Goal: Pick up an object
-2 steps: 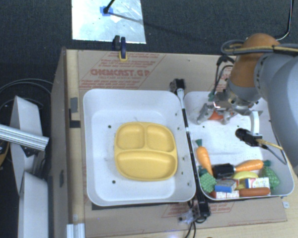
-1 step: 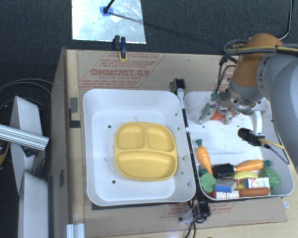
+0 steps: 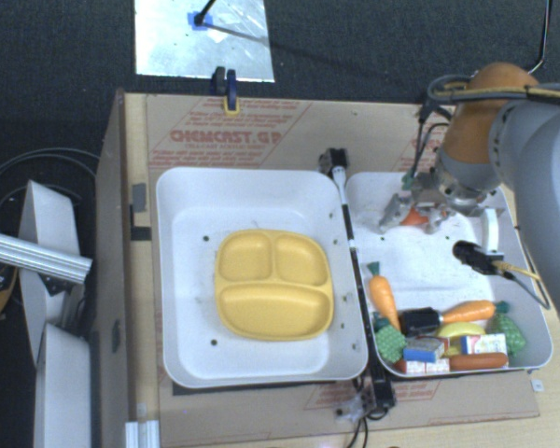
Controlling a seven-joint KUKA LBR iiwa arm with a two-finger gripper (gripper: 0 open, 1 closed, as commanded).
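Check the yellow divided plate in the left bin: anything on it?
Empty. The yellow divided plate lies flat in the left bin, all three compartments bare.

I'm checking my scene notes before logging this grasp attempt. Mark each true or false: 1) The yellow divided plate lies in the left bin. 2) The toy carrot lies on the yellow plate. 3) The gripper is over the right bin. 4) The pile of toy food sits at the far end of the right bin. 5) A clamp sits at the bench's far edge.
1) True: the yellow divided plate lies in the left bin.
2) False: the toy carrot lies in the right bin, beside the divider.
3) True: the gripper is over the right bin's far part, with something orange beneath it.
4) False: the pile of toy food is at the near end.
5) True: the clamp sits at the far edge.
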